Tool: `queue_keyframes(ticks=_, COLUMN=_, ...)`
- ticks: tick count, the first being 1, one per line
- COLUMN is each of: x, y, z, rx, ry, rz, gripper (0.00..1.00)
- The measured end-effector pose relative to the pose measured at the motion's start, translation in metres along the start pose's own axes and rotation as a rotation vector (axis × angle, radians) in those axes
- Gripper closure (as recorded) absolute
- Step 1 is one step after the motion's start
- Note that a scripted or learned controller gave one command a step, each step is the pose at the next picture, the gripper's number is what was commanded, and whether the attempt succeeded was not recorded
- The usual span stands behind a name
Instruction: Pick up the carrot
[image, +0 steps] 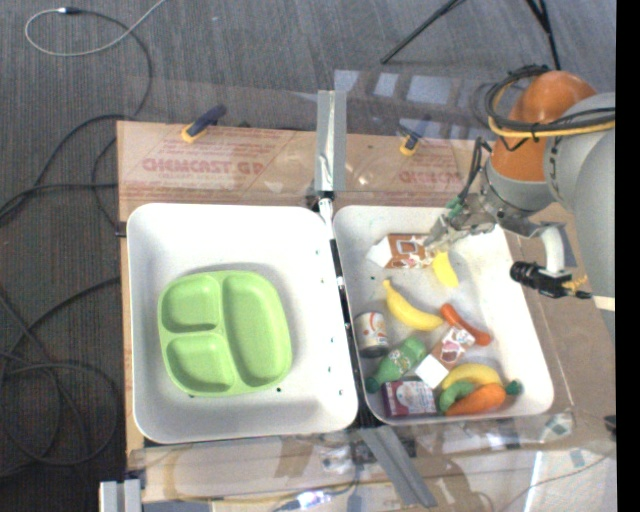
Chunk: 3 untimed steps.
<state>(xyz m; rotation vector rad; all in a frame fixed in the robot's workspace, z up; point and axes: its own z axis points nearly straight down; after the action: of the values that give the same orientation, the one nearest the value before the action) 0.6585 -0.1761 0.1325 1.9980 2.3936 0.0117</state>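
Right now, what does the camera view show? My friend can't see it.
The robot's gripper hangs over the far end of the right bin, far from the orange carrot in its near corner among toy food, including a banana. The left bin holds a green divided plate.

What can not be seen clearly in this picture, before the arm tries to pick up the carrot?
- Gripper, camera view: too small and blurred to judge its state.
- Carrot: its left end lies under the lemon.
- Red box: label too small to read.
- Arm: cut off by the right edge.
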Motion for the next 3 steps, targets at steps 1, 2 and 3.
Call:
queue_keyframes(ticks=1, x=0.026, y=-0.091, z=0.037, rx=0.024, ry=0.011, rz=0.341, gripper=1.0)
queue_keyframes(ticks=2, x=0.082, y=-0.098, z=0.035, rx=0.022, ry=0.015, rz=-0.016, gripper=1.0)
queue_keyframes(ticks=3, x=0.082, y=-0.153, z=0.036, rx=-0.003, ry=0.003, rz=-0.525, gripper=1.0)
